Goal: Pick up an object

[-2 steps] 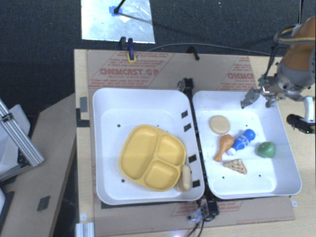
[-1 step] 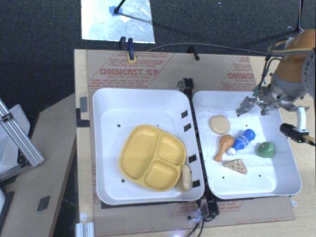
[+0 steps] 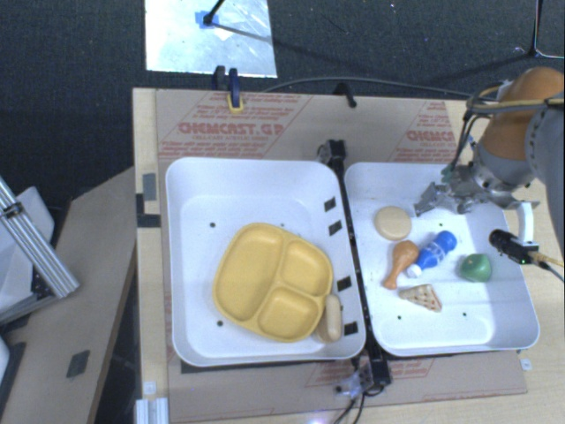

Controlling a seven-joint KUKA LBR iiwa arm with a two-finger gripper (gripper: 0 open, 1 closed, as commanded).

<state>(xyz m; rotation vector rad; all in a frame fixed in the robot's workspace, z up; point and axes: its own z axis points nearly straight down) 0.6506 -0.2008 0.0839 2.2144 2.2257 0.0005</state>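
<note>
Camera view: fingers (image 3: pixel 446 197), state unclear, above cookie (image 3: pixel 393 223), blue bottle (image 3: pixel 437 250), green apple (image 3: pixel 476 268).

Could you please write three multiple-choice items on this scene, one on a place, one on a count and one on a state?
1. Where does the yellow divided tray lie?
A. in the left bin
B. in the right bin
C. on the bare bench

2. How many items lie in the right bin?
A. two
B. five
C. eight

3. How does the blue bottle rest?
A. upright
B. on its side
C. stacked on the tray

Answers:
1. A, since the tray sits inside the left bin, with a tan bread roll at its corner.
2. B, since there are a round cookie, a drumstick, the bottle, a pizza slice and a green apple.
3. B, since the bottle's length runs flat along the bin floor beside the drumstick.
</note>
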